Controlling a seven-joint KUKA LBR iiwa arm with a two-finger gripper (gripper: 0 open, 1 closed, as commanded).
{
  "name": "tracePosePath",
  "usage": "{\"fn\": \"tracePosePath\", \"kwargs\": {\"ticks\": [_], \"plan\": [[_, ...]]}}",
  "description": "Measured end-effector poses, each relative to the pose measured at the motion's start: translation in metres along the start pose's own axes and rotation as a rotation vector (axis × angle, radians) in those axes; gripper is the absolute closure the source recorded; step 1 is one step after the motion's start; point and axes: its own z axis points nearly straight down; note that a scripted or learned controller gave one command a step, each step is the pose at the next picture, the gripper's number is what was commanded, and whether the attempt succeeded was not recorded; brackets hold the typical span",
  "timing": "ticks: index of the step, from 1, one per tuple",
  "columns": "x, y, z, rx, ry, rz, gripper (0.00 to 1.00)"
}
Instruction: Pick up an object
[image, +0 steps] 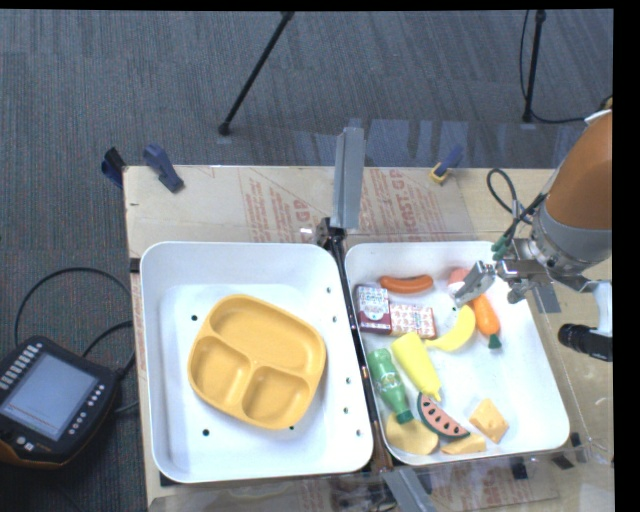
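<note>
The gripper (472, 287) hangs at centre right over the crowded right bin (548, 390), beside the carrot (486, 316); its jaws' state perhaps open, I cannot tell.

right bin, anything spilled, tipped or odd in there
Nothing looks damaged or spilled. The toy food in the right bin is just jumbled: the green bottle and yellow bottle lie on their sides, and the watermelon slice overlaps its neighbours. The yellow divided plate sits slightly askew in the left bin.

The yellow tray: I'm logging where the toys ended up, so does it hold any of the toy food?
No: the yellow tray lies alone in the left bin, while the toy food, such as the banana, sits in the right bin.
</note>
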Motion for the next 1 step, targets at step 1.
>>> {"fn": "tracePosePath", "kwargs": {"ticks": [1], "plan": [[-0.0413, 0.0219, 0.0706, 0.007, 0.0, 0.02, 0.0]]}}
